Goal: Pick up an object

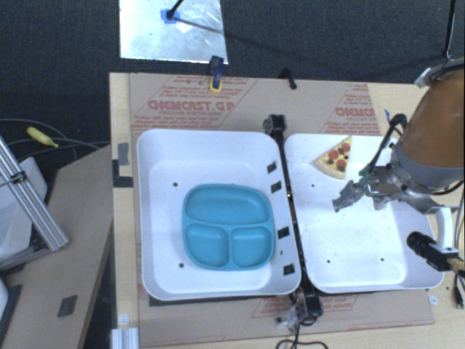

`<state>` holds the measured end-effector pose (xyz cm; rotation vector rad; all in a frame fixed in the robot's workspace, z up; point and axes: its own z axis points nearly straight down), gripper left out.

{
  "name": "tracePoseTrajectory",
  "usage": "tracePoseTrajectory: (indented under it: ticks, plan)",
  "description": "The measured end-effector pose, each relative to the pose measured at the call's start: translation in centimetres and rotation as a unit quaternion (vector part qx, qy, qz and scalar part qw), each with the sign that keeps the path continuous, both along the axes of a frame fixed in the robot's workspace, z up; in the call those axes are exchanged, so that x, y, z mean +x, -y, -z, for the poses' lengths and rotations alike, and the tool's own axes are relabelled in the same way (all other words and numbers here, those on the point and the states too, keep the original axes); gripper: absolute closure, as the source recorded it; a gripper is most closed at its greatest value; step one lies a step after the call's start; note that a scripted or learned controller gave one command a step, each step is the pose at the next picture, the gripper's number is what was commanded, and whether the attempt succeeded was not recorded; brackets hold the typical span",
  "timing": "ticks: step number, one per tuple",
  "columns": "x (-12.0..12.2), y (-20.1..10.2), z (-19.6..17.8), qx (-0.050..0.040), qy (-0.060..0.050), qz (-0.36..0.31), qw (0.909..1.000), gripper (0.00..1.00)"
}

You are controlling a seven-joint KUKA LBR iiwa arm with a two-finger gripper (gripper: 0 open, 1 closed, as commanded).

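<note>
Two white bins face you: the left bin [156, 158] holds a blue divided plate [228, 226], and the right bin [363, 267] holds a pizza slice [335, 158] toward its 11 o'clock corner. Your gripper [347, 197] hangs over the right bin, at about 5 o'clock from the slice and apart from it. You cannot tell how its jaws stand.

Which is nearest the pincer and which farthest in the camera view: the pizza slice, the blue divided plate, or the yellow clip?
1. Pizza slice, right bin, just up-left of the pincer.
2. Blue divided plate, left bin.
3. Yellow clip, on the board beyond both bins.
</note>
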<state>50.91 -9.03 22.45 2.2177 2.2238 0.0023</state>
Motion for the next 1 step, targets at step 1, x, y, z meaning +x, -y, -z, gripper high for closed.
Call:
tracePoseTrajectory:
  ticks: [1]
  plan:
    - [1.58,-11.83,4.24,0.0019,-0.002,-0.006,1.0,0.0]
